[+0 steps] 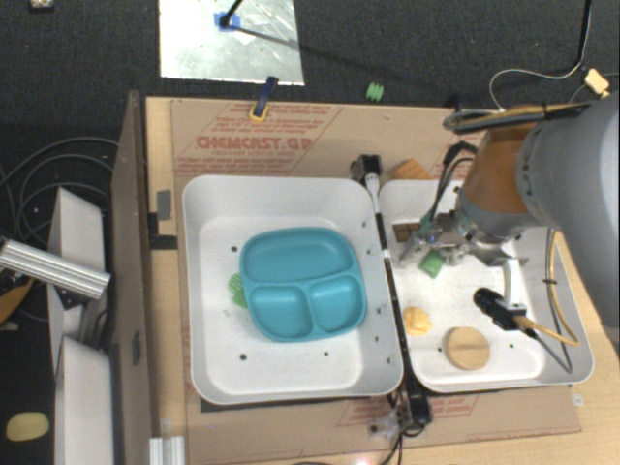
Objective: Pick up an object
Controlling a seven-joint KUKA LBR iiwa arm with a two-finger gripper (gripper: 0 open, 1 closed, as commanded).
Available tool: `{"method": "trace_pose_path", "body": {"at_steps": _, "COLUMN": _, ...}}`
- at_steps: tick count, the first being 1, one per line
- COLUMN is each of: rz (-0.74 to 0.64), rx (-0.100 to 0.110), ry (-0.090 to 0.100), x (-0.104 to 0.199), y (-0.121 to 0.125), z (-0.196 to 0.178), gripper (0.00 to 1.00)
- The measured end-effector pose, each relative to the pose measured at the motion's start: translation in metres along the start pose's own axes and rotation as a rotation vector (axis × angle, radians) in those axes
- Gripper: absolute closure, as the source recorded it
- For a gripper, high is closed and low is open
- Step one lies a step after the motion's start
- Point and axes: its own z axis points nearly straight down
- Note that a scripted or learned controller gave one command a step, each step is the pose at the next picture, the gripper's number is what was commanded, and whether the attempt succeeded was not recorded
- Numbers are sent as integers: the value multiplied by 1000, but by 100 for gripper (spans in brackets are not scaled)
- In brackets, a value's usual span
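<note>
The gripper (433, 250) is closed around a small green block (431, 264) in the right white bin (542, 356). At five o'clock lie a lumpy yellow piece (417, 320) and a round wooden disc (466, 348); at nine o'clock, in the left bin (208, 356), a smooth blue divided plate (302, 282)

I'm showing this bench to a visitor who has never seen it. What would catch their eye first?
Probably the blue divided tray, filling the middle of the left bin. Next, the grey arm with its orange band, reaching from the right over the right bin, its gripper low beside a small green block. Nearby lie a round wooden disc and a small yellow piece.
</note>
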Motion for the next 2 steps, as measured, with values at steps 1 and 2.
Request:
{"method": "trace_pose_path", "body": {"at_steps": 1, "rz": -1, "rx": -4, "ry": 0, "x": 0, "y": 2, "z": -11, "gripper": 100}}
{"method": "trace_pose_path", "body": {"at_steps": 2, "rz": -6, "rx": -9, "ry": 1, "x": 31, "y": -21, "z": -121, "gripper": 100}}
